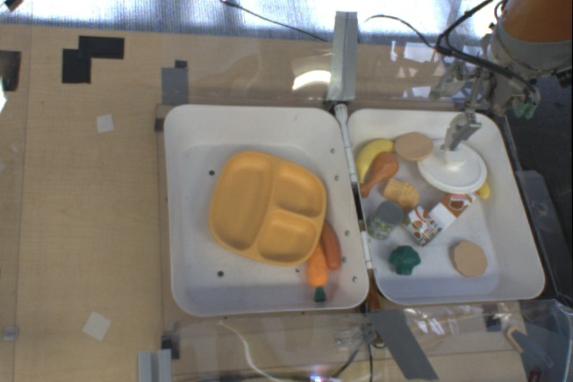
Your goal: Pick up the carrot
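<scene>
The carrot (pixel 317 267) is orange with a small green tip. It lies in the left bin (pixel 192 282) near the front right corner, against the front right rim of a yellow divided plate (pixel 267 206). A red-brown sausage (pixel 331 244) lies right beside it. My gripper (pixel 457 132) hangs over the far part of the right bin (pixel 524 277), just above a white dish (pixel 452 171). It is well to the right of the carrot and farther back, with nothing seen in it.
The right bin holds a banana (pixel 370 153), a drumstick (pixel 381 169), two tan discs (pixel 414 146) (pixel 468 258), a grey can (pixel 387 217), a broccoli (pixel 405 259) and small cartons (pixel 423 225). A raised divider (pixel 354 192) separates the bins. Cables (pixel 466 40) trail at the back right.
</scene>
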Action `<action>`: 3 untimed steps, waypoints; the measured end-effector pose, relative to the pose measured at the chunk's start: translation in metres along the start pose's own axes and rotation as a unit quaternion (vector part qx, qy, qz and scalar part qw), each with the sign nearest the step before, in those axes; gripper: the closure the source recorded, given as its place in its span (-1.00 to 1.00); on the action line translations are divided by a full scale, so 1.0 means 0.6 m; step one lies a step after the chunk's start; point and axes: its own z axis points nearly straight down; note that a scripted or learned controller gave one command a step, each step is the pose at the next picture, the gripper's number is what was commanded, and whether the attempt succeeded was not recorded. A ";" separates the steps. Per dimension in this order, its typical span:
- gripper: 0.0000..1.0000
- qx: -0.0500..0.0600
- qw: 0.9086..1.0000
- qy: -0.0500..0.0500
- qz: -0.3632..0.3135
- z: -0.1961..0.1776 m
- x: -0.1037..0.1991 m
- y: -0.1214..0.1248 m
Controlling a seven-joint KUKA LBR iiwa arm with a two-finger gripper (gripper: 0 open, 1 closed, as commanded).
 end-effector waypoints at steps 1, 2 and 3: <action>-1.00 0.000 0.990 0.003 0.140 0.177 0.073 0.007; -1.00 0.000 0.951 0.001 0.310 0.130 0.149 0.082; -1.00 -0.001 0.945 0.001 0.327 0.085 0.208 0.155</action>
